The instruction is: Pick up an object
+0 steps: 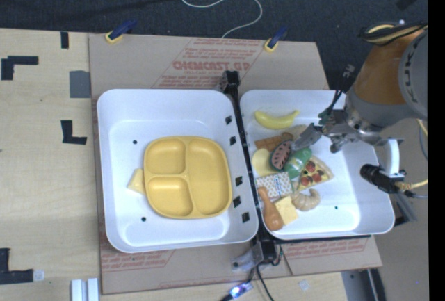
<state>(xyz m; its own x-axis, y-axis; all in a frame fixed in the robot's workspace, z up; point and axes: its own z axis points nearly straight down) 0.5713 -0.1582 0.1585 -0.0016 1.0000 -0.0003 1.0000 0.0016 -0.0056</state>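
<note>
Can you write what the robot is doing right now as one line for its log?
stage: reaching | gripper: over toy food pile, right bin | held: nothing seen | left bin: yellow tray

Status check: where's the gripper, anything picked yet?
Gripper low over the right bin, at the toy food pile. Nothing seen held. Banana lies just behind it; yellow divided plate sits in the left bin.
</note>
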